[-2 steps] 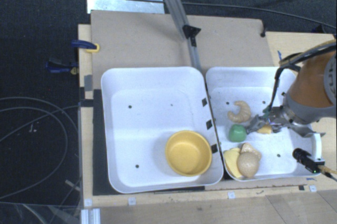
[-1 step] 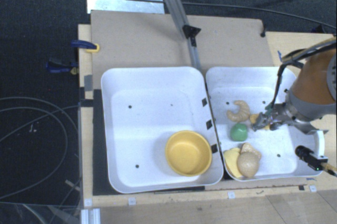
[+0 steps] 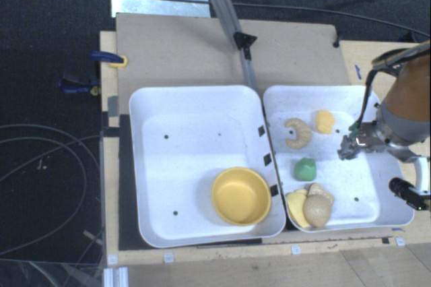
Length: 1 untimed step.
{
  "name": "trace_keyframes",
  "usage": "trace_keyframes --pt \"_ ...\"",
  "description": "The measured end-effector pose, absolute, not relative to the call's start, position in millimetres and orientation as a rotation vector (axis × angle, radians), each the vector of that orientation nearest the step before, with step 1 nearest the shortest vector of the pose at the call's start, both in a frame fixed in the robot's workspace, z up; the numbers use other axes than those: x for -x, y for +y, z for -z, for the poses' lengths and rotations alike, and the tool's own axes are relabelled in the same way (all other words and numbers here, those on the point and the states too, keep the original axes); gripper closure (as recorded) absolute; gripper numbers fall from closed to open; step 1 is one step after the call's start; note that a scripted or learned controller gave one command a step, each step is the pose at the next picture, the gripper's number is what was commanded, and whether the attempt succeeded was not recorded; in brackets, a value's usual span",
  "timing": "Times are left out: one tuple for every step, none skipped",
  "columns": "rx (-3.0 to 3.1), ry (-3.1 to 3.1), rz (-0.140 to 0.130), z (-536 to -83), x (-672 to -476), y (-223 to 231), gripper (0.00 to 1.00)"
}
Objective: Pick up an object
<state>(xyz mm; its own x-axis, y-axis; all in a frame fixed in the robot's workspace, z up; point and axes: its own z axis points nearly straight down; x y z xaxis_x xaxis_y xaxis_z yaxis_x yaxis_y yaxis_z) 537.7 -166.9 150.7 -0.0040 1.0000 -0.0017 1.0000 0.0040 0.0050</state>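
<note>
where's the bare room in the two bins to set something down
Most of the left bin is bare: its far half and near-left corner, bordering the yellow bowl. In the right bin, the far strip beyond the croissant is free. It is crowded around the green item, the near-left pile and the gripper.

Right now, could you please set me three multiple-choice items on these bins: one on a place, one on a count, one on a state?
1. Where is the yellow bowl?
A. left bin
B. right bin
C. on the bench

2. How many green items lie in the right bin?
A. none
B. one
C. three

3. The bowl stands:
A. upside down
B. on its side
C. upright, mouth up

Answers:
1 A, it sits at the near right corner of the left bin.
2 B, the single green ball.
3 C, its hollow inside shows.
</note>
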Motion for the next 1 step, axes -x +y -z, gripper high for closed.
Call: trace_keyframes --pt "-2.210 2.223 -0.006 -204.1 -538.5 -156.7 1.00"
